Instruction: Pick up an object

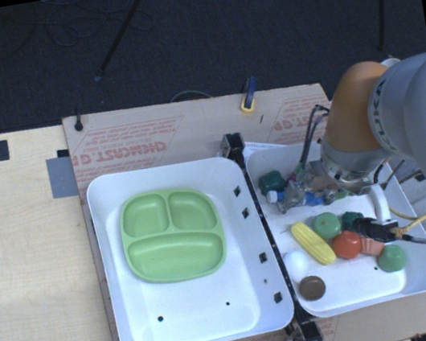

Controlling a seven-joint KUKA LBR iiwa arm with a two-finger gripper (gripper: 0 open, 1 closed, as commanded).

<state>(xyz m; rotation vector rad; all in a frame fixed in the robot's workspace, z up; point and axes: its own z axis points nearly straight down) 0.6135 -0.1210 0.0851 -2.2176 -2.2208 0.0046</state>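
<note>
Toy food pieces lie crowded in the shallow white bin (366,300) on the arm's side of the bench (25,264). A yellow plastic corn cob (313,243) lies slantwise near the middle of that bin. A round pale-green piece (326,225) touches its far side and a round red-orange piece (345,246) sits just beside its other side. A small white ball (295,261) rests against the edge shared with the neighbouring bin. A brown, flat round piece (312,288) lies just beyond it, towards the near edge. A bright green ball (391,258) sits well towards the outer near corner. A dark green blocky piece (271,182) lies near the far corner on the shared-edge side.

The gripper (300,193) is over the far part of this bin, just beside the dark green blocky piece and farther back than the corn cob. Its tip is a blur of metal and small coloured bits, so I cannot tell whether it is open, closed or holding anything. Above it rise the orange band (353,108) and the grey arm (413,122).

The other white bin (191,324) holds a light green divided plastic plate (173,235), lying flat in its far half. Both bins rest on a brown cardboard sheet (150,140).
</note>
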